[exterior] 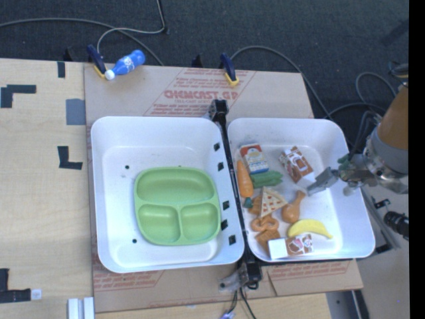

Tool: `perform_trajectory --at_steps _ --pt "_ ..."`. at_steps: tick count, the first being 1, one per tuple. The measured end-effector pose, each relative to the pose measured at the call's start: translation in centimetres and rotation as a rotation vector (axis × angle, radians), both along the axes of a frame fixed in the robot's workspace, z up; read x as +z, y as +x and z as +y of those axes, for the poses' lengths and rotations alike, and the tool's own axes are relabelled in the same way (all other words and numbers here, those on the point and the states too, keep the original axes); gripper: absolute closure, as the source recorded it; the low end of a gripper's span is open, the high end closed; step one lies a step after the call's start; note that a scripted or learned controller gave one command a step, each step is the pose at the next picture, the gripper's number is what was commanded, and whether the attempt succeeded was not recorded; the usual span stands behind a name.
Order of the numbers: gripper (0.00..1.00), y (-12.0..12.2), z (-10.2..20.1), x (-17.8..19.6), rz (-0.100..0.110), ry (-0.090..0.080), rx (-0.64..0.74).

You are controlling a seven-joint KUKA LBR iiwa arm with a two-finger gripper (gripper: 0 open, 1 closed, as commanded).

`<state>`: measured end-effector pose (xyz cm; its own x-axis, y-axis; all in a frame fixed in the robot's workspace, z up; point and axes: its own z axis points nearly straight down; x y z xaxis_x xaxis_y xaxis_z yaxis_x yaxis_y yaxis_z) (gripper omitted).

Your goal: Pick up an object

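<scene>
Nearest, a yellow banana lies just below the tool, which hovers spread and unladen, so the approach continues; descending onto one toy comes next.

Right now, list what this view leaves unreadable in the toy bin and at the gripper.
- gripper: small and blurred in the camera view, so its finger state is unreadable.
- small carton: label print too small to read.
- pretzel: partly covered by the pizza slice.
- boxed item: top edge hidden under the banana.
</scene>
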<state>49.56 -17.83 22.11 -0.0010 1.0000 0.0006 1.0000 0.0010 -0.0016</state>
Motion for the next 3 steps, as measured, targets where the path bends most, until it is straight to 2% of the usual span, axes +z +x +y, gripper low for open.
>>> perform_trajectory --at_steps 1,2,3 --pt "0.0 -0.5 2.5 -13.5 -0.004 0.0 0.001" --pt "1.0 -0.5 2.4 -12.5 -0.006 -0.003 -0.002" --pt "1.0 1.7 7.7 -7.1 0.0 0.0 0.001"
